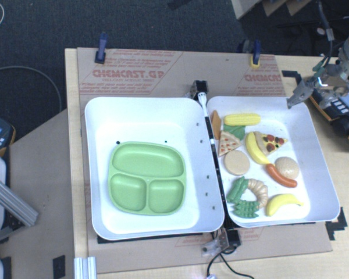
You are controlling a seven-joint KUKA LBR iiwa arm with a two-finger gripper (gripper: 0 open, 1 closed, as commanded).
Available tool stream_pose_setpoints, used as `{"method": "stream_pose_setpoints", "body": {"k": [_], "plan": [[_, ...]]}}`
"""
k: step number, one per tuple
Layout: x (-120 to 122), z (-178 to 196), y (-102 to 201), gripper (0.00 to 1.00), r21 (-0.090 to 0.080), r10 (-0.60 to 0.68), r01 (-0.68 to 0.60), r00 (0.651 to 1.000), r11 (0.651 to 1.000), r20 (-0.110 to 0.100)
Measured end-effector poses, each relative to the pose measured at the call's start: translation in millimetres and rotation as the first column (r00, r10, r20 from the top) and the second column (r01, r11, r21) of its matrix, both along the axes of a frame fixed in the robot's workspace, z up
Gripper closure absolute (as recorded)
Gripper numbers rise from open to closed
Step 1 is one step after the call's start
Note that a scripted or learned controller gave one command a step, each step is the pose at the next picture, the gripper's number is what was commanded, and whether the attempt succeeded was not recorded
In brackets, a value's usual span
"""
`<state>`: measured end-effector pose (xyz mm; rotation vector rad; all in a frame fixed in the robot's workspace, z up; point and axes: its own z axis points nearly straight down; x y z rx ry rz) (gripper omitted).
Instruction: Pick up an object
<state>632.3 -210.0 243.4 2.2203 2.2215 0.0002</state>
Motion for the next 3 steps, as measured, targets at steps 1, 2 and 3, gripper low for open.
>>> {"method": "stream_pose_setpoints", "body": {"k": [1, 2, 3], "plan": [[-45, -123, 28, 0.0, 0.006, -0.002, 0.002, 1.0, 1.0, -0.015], [-78, -162, 76, 0.0, 0.005, 0.002, -0.002, 1.0, 1.0, -0.009], [-51, -158, 59, 0.0, -0.002, 0.001, -0.001, 1.0, 1.0, 0.003]]}}
